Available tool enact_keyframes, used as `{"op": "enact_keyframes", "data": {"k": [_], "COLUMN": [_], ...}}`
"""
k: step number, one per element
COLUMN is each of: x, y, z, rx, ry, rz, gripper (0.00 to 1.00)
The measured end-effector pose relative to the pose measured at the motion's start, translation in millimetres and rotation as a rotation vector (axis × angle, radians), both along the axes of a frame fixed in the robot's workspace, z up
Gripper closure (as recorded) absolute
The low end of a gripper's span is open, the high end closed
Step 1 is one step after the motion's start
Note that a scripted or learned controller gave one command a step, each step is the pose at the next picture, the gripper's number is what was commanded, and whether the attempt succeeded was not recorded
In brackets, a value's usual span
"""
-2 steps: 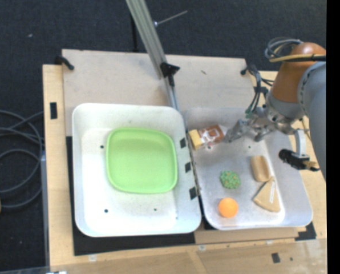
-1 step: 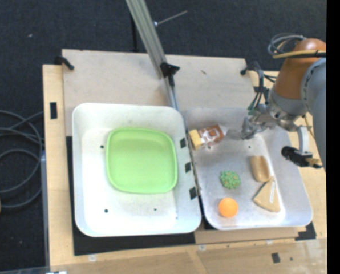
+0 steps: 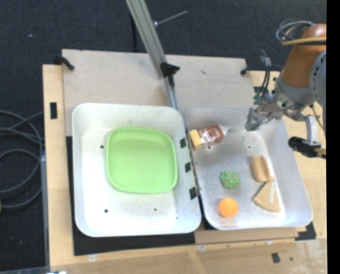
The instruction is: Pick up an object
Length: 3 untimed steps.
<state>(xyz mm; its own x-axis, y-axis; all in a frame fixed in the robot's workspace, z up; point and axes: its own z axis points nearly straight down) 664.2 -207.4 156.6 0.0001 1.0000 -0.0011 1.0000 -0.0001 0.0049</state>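
Note:
The right bin point(image 3: 290, 170) holds several small items: a brown and yellow packet point(image 3: 206, 136) at its upper left, a green broccoli piece point(image 3: 230, 179) in the middle, an orange ball point(image 3: 228, 208) near the front, a tan bread roll point(image 3: 260, 168) and a tan wedge point(image 3: 267, 197) at the right. My gripper point(image 3: 254, 121) hangs over the bin's upper right corner, above the white floor, apart from every item. The packet lies to its left and the roll below it.
The left bin point(image 3: 87, 170) bears a light green square plate point(image 3: 141, 160). A slanted metal rod point(image 3: 150, 36) runs from the top of the view down to the gap between the bins. Black cables point(image 3: 13, 153) lie off the bench at the left.

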Motion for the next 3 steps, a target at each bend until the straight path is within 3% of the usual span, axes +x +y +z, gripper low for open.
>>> {"op": "enact_keyframes", "data": {"k": [1,2,3], "x": [2.2,2.6,-9.5], "y": [-3.9,-4.4,42.0], "z": [63.4,78.4,88.2], "rx": [-0.001,0.001,0.001], "ry": [-0.001,0.003,0.003], "rz": [0.000,0.001,0.003], "gripper": [1.00,1.00,1.00]}}
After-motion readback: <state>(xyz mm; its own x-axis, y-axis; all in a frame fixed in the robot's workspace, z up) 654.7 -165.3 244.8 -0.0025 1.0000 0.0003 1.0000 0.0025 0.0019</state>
